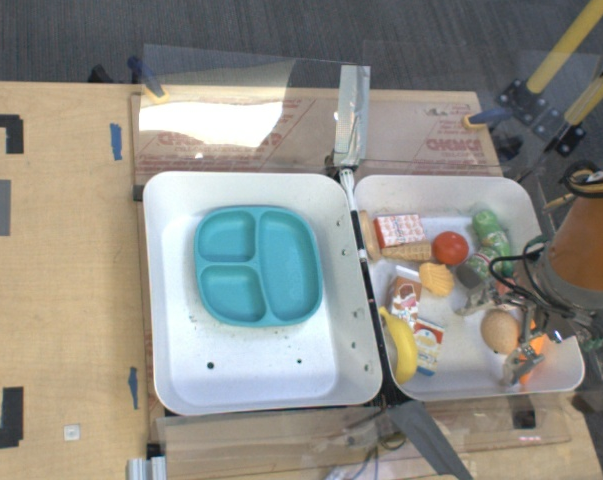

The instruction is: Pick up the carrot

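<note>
The carrot (530,352) is a small orange piece with a green tip, lying in the near right corner of the right bin (461,386). My gripper (534,330) comes in from the right and hangs directly over that corner, its dark body and cables covering part of the carrot. The orange band of the arm (591,248) shows at the right edge. A tan round potato (498,330) lies just left of the carrot, touching the gripper's side.
The right bin also holds a red tomato (450,247), a green item (491,230), a red and white box (399,230), a yellow corn piece (436,279), a banana (401,343) and small cartons (406,298). A teal divided plate (258,266) sits in the left bin (181,368).
</note>
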Robot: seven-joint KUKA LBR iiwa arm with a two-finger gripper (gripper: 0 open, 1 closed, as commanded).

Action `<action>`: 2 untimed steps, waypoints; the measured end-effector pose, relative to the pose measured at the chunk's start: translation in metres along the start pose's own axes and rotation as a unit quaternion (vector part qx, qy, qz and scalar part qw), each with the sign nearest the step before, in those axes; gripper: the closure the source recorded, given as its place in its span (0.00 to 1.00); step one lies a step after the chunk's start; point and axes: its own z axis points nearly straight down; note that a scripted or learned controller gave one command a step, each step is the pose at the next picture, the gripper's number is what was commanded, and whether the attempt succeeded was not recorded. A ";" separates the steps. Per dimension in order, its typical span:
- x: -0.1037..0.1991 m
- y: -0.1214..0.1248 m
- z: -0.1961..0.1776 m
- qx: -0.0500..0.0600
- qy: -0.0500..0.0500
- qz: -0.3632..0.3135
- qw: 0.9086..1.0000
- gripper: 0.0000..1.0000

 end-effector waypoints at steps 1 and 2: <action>0.012 -0.028 0.000 0.001 0.000 0.019 1.000 0.00; 0.007 -0.028 -0.013 0.004 -0.007 0.018 1.000 1.00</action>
